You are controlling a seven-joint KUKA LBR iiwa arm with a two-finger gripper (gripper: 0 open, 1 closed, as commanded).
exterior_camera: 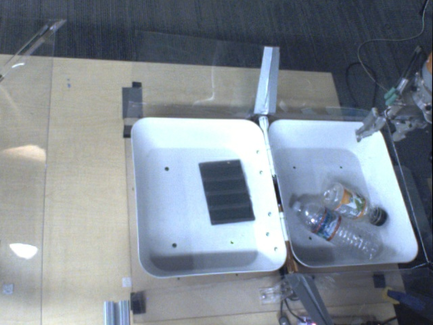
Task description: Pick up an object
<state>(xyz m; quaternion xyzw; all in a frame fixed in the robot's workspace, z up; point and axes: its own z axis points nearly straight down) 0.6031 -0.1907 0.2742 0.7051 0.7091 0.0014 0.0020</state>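
Observation:
A flat black ribbed pad [226,191] lies near the middle of the left bin [152,181]. Two clear plastic bottles lie in the front half of the right bin [304,154]. One bottle carries an orange and green label and a dark cap [353,204]. The other, with a blue label [333,226], lies just in front of it and touches it. My gripper [379,132] hangs over the right bin's far right corner, well behind the bottles. Its fingers are spread open with nothing between them.
A grey metal post [267,80] stands at the back where the two bins meet. Cables [385,53] trail at the far right behind the arm. Small black brackets [132,100] sit at the left bin's outer corners on the wooden bench.

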